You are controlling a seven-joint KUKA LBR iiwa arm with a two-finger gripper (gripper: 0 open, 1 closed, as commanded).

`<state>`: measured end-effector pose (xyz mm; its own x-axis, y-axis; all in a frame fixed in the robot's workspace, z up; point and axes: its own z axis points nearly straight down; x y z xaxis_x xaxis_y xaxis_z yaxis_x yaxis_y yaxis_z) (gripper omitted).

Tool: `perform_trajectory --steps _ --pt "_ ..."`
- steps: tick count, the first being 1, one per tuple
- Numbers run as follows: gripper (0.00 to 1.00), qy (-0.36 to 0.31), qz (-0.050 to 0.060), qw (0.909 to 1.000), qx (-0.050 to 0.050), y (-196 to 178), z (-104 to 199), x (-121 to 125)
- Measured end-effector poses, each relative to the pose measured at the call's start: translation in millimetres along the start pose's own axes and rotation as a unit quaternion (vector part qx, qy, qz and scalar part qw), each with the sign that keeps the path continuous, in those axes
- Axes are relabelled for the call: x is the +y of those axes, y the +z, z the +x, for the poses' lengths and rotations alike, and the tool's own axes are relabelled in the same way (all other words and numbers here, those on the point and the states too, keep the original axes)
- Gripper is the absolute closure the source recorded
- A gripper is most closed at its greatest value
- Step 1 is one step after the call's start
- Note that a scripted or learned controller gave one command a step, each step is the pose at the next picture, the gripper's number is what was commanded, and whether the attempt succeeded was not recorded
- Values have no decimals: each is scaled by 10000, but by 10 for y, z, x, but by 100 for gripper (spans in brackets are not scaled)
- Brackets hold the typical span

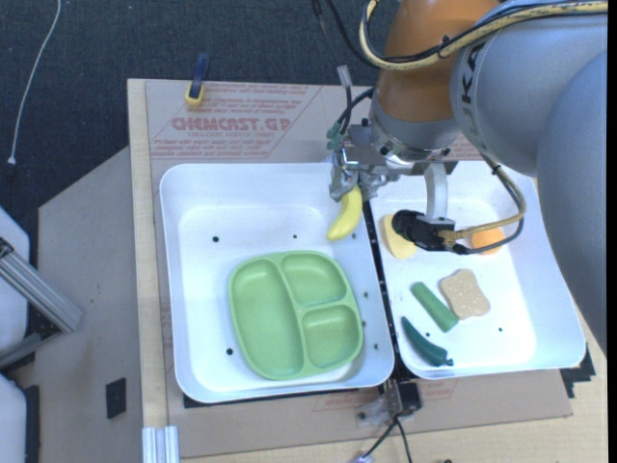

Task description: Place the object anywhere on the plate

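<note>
A yellow banana hangs from my gripper, whose fingers are shut on its upper end. It hovers over the right rear edge of the left bin, near the wall between the two bins. The green three-compartment plate lies in the left bin, in front of and to the left of the banana.
The right bin holds a yellow piece, an orange piece, a tan bread slice, a green block and a dark teal piece. A cable loops over that bin. My grey arm fills the upper right.
</note>
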<state>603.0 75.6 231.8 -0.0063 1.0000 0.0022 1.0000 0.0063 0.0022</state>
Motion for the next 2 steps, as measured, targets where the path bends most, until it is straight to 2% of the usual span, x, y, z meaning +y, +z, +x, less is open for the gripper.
perform_trajectory --steps 1,2 --pt "100 5 40 10000 -4 175 483 -165" --pt "0 28 30 10000 -10 165 455 -156"
